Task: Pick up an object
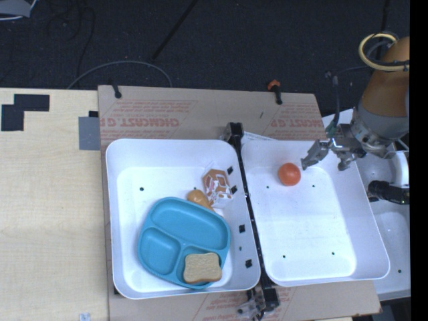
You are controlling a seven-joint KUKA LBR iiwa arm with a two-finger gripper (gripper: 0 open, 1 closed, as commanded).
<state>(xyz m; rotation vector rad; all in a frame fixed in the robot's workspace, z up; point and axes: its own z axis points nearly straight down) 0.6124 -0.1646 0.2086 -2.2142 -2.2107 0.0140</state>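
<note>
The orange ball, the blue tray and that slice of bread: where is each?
orange ball (289, 174): camera view, its middle.
blue tray (160, 249): camera view, left compartment floor.
slice of bread (202, 267): camera view, top face.

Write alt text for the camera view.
A robot arm's gripper, open, hovers over the right bin beside an orange ball. The left bin holds a blue tray carrying a bread slice.

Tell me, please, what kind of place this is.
Probably a robotics lab bench for pick-up trials: two white bins clamped on a board, toy items such as a blue tray and an orange ball, and cables on the dark floor.
</note>
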